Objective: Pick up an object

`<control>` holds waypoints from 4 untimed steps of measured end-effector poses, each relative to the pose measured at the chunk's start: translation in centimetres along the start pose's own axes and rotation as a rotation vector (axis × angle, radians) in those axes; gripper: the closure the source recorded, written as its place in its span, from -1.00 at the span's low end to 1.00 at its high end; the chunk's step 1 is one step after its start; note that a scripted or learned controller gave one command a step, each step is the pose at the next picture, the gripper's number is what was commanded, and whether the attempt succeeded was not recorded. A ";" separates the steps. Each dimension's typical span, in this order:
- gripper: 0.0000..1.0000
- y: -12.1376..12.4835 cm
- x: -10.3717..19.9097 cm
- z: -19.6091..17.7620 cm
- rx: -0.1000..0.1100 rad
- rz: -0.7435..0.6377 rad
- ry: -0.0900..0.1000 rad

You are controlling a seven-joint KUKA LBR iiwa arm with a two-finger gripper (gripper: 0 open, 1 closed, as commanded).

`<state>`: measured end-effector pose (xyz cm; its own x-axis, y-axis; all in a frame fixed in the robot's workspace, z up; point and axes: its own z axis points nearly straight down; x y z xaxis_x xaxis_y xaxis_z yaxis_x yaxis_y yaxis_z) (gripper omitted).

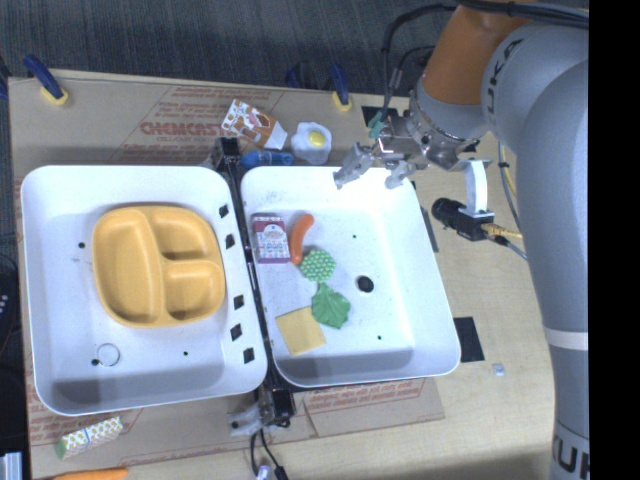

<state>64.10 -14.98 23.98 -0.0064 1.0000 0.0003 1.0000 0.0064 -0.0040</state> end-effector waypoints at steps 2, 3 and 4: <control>-1.00 -5.5 5.6 14.9 0.001 0.015 0.000; 1.00 -5.5 5.5 13.8 0.002 0.011 0.000; 1.00 -9.0 6.8 -0.3 -0.004 0.125 0.000</control>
